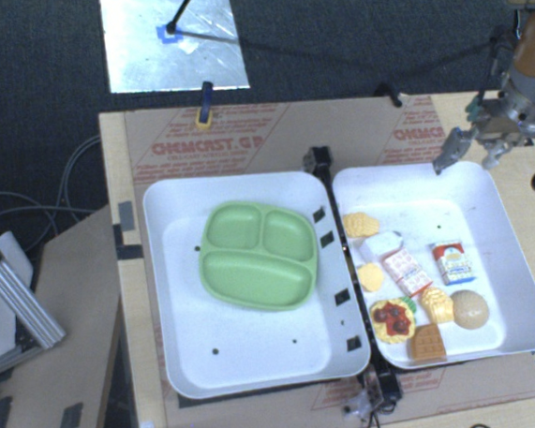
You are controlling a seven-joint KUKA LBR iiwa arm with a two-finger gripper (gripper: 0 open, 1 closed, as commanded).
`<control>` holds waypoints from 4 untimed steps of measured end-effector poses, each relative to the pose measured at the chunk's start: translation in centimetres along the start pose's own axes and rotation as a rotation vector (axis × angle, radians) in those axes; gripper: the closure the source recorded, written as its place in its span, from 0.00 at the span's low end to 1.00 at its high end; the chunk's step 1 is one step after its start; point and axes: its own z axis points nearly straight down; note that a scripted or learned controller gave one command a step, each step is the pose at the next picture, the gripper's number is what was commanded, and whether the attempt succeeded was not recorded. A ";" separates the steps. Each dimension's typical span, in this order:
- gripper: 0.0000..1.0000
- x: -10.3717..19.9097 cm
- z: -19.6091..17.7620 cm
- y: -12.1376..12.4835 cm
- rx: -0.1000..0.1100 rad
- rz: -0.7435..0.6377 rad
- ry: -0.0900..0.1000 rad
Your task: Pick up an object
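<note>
Plate (257, 256) in left bin (183, 358)

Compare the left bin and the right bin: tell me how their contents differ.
The left bin holds one large thing, a green divided plate lying flat near its middle; the right bin holds many small food items, such as a red-and-white carton and a round tan ball. The left bin's floor is mostly bare; the right bin's items crowd its lower left part. The gripper hovers at the right bin's upper edge. Both bins are shallow and white.
</note>
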 end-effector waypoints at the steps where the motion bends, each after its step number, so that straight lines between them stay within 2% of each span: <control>1: 0.00 0.1 -0.8 0.2 -0.012 -0.003 -0.002; 2: 0.00 0.1 5.4 0.1 -0.008 -0.001 -0.001; 4: 0.00 -1.6 14.8 0.1 -0.008 0.000 -0.001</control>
